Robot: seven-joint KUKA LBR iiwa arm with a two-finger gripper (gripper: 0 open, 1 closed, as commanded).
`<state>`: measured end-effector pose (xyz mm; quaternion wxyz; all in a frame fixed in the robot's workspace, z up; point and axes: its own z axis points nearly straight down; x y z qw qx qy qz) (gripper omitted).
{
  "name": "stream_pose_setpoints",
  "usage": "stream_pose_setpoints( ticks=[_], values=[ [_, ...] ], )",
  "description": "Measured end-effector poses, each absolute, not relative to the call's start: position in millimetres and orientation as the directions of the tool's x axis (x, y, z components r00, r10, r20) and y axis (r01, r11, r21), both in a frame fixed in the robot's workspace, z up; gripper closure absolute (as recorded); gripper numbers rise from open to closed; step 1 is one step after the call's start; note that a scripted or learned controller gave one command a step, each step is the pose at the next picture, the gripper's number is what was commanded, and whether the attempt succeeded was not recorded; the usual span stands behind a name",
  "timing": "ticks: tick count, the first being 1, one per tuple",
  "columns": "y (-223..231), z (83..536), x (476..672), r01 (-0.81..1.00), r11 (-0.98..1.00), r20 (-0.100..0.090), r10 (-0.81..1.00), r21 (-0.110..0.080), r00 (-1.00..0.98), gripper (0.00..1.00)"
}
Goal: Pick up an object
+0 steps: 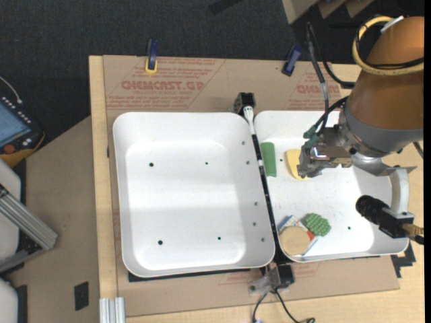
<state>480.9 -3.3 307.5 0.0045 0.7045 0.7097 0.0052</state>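
Camera view shows the pincer low inside the right bin, its metal tips down at a pale yellow, rounded object; whether it is clenched or released I cannot tell. Just left of the pincer, past that yellow piece, a flat green bar lies along the bin's wall. Nearer the camera from the pincer sit a knobbly green lump and a tan disc, close together. Far to the pincer's left spreads the smooth, glossy left bin, on a cardboard sheet.
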Motion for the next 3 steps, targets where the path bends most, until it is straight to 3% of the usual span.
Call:
stream_pose_setpoints(
  ticks=[1, 2, 3],
  values=[
    [32.4, 388.1, 480.5, 1.000, 0.006, 0.002, 1.000, 0.012, -0.006, 1.00],
    [73.5, 416.2, 479.8, 1.000, 0.005, 0.001, 1.000, 0.006, -0.005, 1.00],
    [71.4, 414.5, 479.5, 1.000, 0.001, 0.000, 1.000, 0.001, -0.001, 0.00]
  ],
)
